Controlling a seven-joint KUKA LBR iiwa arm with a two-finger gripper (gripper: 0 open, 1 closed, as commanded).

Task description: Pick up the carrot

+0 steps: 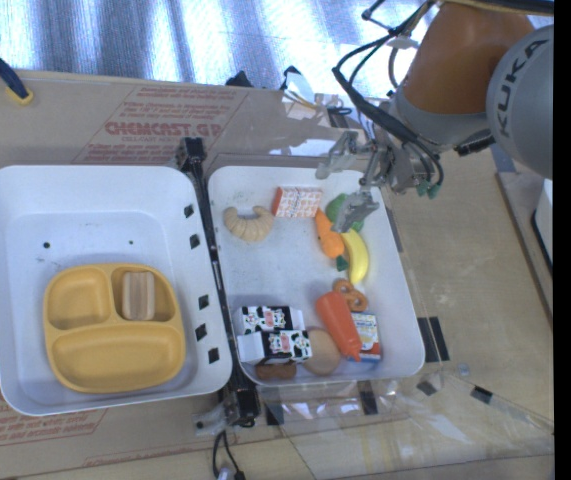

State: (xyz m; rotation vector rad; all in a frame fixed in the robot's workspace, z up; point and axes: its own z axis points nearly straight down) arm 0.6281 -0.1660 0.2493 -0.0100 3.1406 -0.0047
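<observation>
A small orange carrot (326, 236) with a green top lies in the right bin (250, 278), near its upper right, against a yellow banana (356, 257). A second, larger orange carrot (338, 326) lies lower in the same bin, partly on a small carton (368, 336). My gripper (355, 210) hangs from the arm at the bin's upper right edge, just over the green top of the small carrot and the banana's upper end. I see nothing held in it.
The right bin also holds a croissant (249, 222), a red-and-white carton (297, 202), a pretzel (351, 294), two milk cartons (274, 332) and a brown piece at the front. The left bin (25, 208) holds a yellow divided plate (113, 328).
</observation>
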